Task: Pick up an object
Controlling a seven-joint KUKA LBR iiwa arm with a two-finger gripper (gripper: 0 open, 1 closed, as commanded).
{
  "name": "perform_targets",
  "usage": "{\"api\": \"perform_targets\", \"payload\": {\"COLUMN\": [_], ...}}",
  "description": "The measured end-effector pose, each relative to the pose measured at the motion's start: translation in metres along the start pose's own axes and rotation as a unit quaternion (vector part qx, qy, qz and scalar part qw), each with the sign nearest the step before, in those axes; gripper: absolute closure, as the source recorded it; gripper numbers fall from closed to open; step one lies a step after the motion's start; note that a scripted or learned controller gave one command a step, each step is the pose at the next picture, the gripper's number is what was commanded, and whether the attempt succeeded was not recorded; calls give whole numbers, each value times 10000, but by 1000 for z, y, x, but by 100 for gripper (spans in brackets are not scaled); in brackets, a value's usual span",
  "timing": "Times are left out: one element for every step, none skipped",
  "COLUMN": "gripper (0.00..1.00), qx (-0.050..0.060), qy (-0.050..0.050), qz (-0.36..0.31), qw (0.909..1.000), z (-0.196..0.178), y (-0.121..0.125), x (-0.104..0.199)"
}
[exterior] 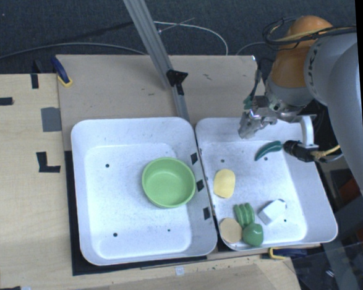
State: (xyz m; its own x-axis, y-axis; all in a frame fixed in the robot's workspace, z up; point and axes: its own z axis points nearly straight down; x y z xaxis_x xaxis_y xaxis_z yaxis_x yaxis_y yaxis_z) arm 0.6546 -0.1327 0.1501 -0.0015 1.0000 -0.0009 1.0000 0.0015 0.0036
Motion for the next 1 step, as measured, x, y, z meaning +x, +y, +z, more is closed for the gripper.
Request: {"api": "perform_targets", "payload": {"gripper": [100], "qx": [1], "qy": [2], "qz": [-1], "qw": [10000], "z": [-50], "y": [-9], "x": [2]}}
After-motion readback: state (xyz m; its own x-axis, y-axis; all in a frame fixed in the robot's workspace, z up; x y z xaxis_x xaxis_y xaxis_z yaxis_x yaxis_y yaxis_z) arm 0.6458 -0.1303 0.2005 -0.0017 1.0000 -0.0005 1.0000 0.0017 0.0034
